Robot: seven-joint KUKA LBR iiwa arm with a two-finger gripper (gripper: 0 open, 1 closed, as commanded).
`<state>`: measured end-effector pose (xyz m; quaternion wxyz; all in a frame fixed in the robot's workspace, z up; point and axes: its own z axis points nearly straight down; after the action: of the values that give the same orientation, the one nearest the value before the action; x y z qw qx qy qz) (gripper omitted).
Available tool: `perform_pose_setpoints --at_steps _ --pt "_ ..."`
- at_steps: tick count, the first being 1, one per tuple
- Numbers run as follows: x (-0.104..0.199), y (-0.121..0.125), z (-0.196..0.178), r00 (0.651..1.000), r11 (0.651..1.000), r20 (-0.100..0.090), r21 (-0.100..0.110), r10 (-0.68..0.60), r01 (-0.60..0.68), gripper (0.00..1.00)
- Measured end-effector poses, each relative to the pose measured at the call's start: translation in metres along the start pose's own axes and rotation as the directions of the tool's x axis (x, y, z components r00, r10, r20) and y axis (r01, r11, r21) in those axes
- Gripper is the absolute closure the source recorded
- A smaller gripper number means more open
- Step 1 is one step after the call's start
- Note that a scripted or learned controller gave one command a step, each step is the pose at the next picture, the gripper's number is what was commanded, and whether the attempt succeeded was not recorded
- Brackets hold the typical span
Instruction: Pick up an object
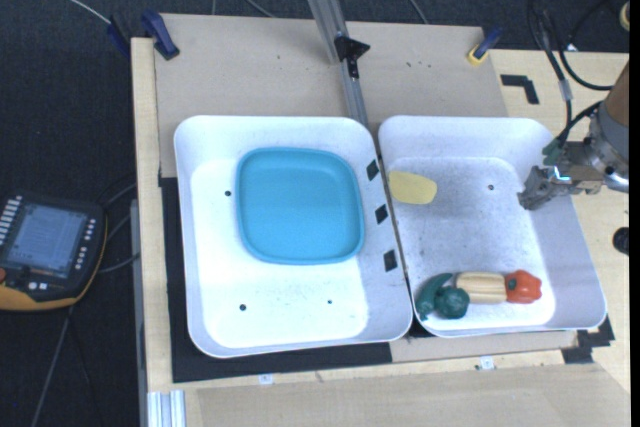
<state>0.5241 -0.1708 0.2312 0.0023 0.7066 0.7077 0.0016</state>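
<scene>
Well apart, the yellow piece (412,187) lies left of the gripper (538,192).

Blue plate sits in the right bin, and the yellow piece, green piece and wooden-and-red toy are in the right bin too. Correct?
Not quite. The camera view shows the blue plate in the left bin. The yellow piece, green piece and wooden-and-red toy do lie in the right bin.

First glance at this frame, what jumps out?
The big blue plate sitting in the left bin grabs the eye first. Next, the cluster along the right bin's near edge: a green item, a tan wooden piece and a red-orange one, plus a yellow piece by the divider. The gripper hovers over that bin's right side.
</scene>
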Motion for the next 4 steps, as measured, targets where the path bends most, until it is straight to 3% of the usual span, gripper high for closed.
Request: perform_pose_setpoints --at_steps 1,4 --pt "0.0 0.001 -0.015 1.0 1.0 -0.001 0.003 0.001 -0.001 1.0" --pt "0.12 0.056 -0.003 1.0 1.0 -0.002 0.006 -0.002 0.002 1.0"
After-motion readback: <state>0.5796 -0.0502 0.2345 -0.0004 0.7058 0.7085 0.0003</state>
